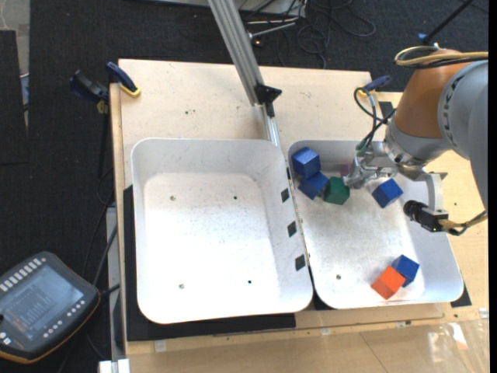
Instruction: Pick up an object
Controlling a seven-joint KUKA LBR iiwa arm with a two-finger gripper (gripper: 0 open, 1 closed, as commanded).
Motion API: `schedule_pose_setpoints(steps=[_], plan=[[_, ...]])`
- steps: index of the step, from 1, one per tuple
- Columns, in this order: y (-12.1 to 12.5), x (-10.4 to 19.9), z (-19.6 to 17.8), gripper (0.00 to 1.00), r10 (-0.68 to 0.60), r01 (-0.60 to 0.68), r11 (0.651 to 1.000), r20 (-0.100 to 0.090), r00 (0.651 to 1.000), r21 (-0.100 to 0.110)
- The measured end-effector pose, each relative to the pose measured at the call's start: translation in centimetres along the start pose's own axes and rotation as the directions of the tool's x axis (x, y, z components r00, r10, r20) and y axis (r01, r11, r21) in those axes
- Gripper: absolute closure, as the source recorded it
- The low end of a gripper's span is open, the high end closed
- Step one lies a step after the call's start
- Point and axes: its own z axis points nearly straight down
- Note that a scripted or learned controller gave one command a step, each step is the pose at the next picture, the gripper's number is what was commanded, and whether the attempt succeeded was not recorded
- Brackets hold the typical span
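Right bin [435,286]: hand [359,176] beside green block [337,192]

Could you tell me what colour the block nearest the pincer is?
Green block, clearest in the camera view.

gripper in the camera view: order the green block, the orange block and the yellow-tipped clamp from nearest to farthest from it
From the gripper, in the right bin:
1. green block, just to its left in the same bin.
2. orange block, at that bin's near right corner.
3. yellow-tipped clamp, at the bench's far left corner.
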Motion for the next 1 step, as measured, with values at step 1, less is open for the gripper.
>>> schedule_pose_setpoints(steps=[1], plan=[[0.11, -0.17, -4.30, 1.00, -0.001, 0.001, 1.000, -0.002, 1.000, 0.018]])
